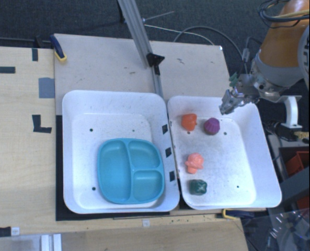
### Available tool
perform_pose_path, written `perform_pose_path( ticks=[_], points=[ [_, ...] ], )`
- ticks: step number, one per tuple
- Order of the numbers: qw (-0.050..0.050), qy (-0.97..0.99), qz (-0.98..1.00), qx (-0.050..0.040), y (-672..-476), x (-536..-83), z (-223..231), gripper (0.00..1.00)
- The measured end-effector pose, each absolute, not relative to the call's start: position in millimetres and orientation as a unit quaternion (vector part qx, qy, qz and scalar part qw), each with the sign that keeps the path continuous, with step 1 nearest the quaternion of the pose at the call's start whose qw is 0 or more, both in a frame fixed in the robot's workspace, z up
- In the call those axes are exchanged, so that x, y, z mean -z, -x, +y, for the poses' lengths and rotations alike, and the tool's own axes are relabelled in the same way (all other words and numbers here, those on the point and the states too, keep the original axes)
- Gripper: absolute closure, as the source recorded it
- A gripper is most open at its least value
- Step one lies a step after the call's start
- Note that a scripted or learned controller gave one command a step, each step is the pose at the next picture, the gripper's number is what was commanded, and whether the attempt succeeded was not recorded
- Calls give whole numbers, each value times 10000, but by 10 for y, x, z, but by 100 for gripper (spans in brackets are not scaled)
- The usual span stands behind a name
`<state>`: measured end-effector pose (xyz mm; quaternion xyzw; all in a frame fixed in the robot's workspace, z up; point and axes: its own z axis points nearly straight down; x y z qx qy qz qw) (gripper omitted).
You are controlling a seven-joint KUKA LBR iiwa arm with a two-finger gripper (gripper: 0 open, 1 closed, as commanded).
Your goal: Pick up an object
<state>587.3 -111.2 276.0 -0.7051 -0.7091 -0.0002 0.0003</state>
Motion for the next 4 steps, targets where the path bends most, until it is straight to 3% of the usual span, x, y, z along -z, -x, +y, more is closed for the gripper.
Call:
perform_pose_path(
  ticks=[1,2,4],
  points=[
    [8,7049,-7093,-2,-5916,-2691,-646,100],
    [14,7051,-7091,-8,-5777,-2626,-155,100],
    [13,7047,-7095,-10,-5837,-2450,911,100]
  ],
)
